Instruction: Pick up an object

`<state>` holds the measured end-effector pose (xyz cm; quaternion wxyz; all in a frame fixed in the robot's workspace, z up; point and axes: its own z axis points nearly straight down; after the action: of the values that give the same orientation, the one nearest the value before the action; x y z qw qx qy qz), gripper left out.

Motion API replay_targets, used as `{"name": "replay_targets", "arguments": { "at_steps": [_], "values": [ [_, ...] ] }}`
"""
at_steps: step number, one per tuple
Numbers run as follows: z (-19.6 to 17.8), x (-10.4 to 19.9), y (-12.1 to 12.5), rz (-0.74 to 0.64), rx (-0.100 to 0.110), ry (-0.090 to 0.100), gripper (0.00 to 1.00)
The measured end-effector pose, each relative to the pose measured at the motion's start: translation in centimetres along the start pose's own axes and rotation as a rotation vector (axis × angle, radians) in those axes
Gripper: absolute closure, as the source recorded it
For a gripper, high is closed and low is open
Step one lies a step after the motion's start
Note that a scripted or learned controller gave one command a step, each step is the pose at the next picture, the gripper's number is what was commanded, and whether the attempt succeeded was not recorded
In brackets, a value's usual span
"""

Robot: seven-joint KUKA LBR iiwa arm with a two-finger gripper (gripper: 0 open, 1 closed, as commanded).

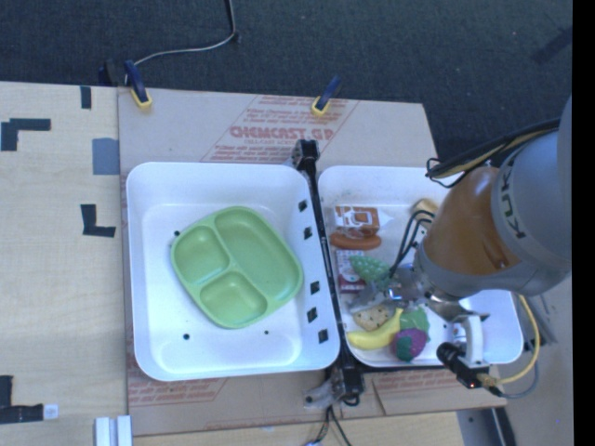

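Arm over right bin; banana inside.

The arm reaches down into the right bin, its gripper low among a clutter of toy food (its tips are lost in the pile). Just left of the gripper lie green grapes; below it sit a yellow banana, a cracker and a purple-and-green piece. Up and left of it rests a brown-and-white packet. Well to its left, the left bin holds a green divided tray
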<state>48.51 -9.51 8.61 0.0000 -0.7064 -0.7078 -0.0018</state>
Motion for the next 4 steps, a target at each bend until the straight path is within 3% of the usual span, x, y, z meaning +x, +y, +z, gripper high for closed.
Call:
{"name": "replay_targets", "arguments": {
  "at_steps": [1,2,3,4],
  "values": [
    [-8.0,-7.5,3.5,0.003,0.001,-0.005,0.0],
    [-0.2,-2.0,7.2,0.003,-0.004,-0.007,0.0],
    [-0.2,-1.6,12.4,0.002,-0.005,-0.006,0.0],
    [-1.2,-1.5,12.4,0.001,-0.005,-0.004,1.0]
  ]
}}
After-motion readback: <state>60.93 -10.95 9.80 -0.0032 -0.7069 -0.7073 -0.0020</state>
